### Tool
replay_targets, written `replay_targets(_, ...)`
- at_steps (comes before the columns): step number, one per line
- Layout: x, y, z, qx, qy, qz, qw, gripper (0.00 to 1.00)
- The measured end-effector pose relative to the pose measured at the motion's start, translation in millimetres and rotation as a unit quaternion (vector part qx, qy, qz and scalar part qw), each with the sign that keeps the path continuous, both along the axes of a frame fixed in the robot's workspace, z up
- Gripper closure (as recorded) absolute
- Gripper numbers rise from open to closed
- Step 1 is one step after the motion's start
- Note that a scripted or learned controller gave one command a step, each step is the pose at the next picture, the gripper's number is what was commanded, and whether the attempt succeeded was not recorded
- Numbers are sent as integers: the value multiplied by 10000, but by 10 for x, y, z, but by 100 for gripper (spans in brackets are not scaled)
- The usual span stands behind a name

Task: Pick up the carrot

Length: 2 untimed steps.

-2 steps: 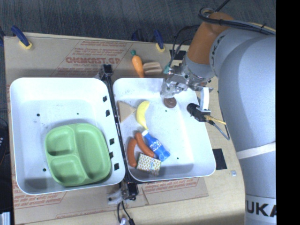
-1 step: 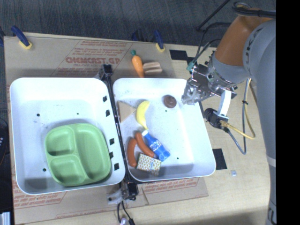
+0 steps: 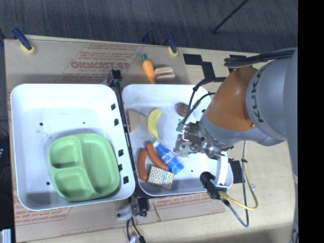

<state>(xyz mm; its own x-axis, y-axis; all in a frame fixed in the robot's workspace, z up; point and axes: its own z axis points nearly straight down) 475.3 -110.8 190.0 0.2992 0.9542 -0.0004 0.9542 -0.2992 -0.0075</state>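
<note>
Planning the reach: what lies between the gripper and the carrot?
In the camera view, the banana and the bin's far rim lie between the gripper and carrot.

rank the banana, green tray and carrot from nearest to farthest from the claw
1. banana, in the right bin, just left of the claw.
2. carrot, on the cardboard beyond the bins' far rim.
3. green tray, across in the left bin.

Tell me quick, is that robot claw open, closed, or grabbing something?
Two-finger gripper: cannot be told; it sits low in the right white bin, beside the blue and white packet.
</note>
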Motion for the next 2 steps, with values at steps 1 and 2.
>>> replay_targets(1,273,-719,935,-20,-14,-2212,9752,100)
replay_targets(2,262,105,420,-15,0,-3049,9524,100)
